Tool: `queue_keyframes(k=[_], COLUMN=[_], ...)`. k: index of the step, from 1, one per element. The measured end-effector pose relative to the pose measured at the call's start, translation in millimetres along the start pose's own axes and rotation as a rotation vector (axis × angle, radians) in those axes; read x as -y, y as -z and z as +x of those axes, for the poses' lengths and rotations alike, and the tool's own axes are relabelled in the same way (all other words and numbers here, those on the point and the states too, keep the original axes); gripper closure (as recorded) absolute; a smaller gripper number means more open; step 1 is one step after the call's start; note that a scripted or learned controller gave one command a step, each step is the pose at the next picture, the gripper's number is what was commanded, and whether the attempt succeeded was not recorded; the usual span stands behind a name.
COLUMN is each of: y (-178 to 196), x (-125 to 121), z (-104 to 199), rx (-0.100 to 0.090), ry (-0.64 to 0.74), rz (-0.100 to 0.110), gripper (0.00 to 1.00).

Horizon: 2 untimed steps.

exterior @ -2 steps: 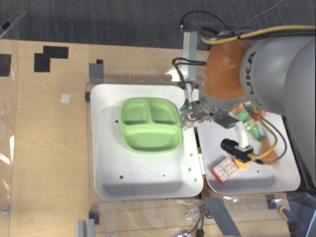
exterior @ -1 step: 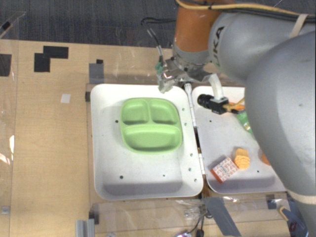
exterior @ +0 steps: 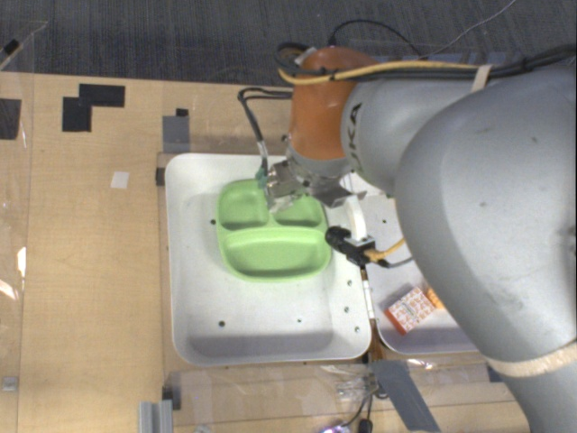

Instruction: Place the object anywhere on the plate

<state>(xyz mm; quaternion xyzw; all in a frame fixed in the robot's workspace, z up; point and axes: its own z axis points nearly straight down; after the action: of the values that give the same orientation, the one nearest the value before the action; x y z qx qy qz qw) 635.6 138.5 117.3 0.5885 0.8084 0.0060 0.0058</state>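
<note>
Green plate [exterior: 270, 253] lies flat in the bin on the view's left [exterior: 198, 323], toward that bin's far right part. Its long axis runs roughly left-right across the view with a slight tilt. It has three compartments, one wide on the near side and two small side by side on the far side, so the divided end points away from the camera. Grey arm [exterior: 469, 197] is the biggest thing in shot, reaches in from the right and covers most of the right-hand bin [exterior: 433, 339]; its orange band [exterior: 320, 106] sits above the far edge of the left bin. Bench [exterior: 81, 242] is pale and wood-coloured, with black block marks [exterior: 90, 105] near its far left, and dark grey carpet [exterior: 180, 16] lies beyond it at the top. Both bins are shallow and white, just beside each other; the left bin's floor has a few small dark dots. Small orange and white patterned packet [exterior: 413, 308] lies in the right-hand bin near its left wall, well apart from the plate, long axis slanting near-left to far-right, far-right end hidden under the arm. Gripper [exterior: 281, 190] is over the divider between the plate's two small compartments; contact with the plate unclear, cannot tell how wide it is open or whether it has hold of anything
</note>
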Motion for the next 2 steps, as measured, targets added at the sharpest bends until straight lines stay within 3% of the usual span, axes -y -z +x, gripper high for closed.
queue_keyframes(k=[1,2], y=[1,11], x=[1,68], z=[-5,15], rx=[0.007,0.004], ry=[-0.003,-0.866], rz=[0.001,0.018], gripper=[0.0,0.0])
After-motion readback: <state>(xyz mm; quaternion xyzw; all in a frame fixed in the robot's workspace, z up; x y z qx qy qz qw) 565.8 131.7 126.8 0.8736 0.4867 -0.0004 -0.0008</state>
